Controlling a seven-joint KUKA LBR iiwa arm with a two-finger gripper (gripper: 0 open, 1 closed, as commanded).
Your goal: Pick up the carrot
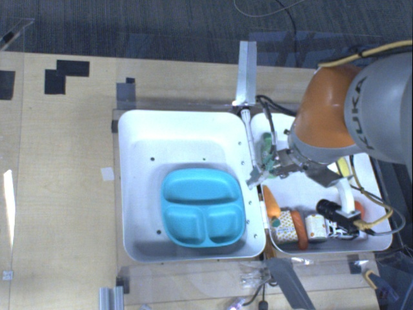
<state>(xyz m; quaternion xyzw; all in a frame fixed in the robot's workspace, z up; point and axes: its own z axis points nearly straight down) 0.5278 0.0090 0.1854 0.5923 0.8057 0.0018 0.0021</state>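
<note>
Arm [374, 102]: grey with an orange band, reaching in from the right and covering much of the right bin [322, 245].
Gripper [258, 175]: low at the right bin's left side, close to the wall it shares with the left bin [139, 141]. Whether it is spread or pressed together cannot be told.
Carrot [272, 203]: lies on the right bin's floor along the left wall, pointing front to back, just in front of the gripper.
Front wall of right bin: a small patterned round piece [282, 223], an orange-red piece [298, 228] and a white box [315, 227] sit in a row, the round piece just beside the carrot's front end.
Left bin: holds a blue tray [203, 205] with three compartments, set toward the front right.
Desk [64, 205]: pale wood, carrying both bins side by side.
</note>
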